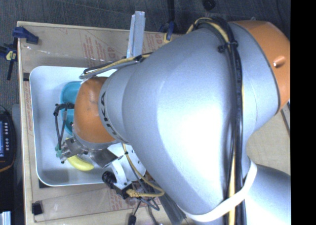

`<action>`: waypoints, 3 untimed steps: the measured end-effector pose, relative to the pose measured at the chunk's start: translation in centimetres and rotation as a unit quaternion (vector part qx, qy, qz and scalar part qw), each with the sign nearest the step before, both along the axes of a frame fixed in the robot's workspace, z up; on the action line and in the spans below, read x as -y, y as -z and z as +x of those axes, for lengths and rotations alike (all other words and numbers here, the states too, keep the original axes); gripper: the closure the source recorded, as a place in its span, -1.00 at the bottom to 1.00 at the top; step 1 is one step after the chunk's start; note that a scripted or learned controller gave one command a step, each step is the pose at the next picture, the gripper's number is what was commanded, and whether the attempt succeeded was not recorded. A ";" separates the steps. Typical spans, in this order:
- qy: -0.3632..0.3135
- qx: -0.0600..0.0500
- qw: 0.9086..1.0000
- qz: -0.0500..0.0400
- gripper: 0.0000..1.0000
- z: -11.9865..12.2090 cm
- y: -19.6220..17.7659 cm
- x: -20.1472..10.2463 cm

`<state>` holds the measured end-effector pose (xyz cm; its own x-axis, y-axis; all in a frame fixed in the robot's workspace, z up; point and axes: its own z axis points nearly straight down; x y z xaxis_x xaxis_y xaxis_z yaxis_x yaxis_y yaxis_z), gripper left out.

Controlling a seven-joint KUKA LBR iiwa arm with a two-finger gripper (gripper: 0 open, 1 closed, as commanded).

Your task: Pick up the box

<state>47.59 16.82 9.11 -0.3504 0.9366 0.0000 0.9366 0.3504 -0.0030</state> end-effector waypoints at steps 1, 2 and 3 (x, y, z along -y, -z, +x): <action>0.001 0.000 1.000 0.000 -1.00 0.0 0.0 0.0; 0.081 0.000 0.997 0.000 -1.00 1.4 -4.1 4.9; 0.079 -0.001 0.997 -0.001 1.00 1.4 -5.0 4.8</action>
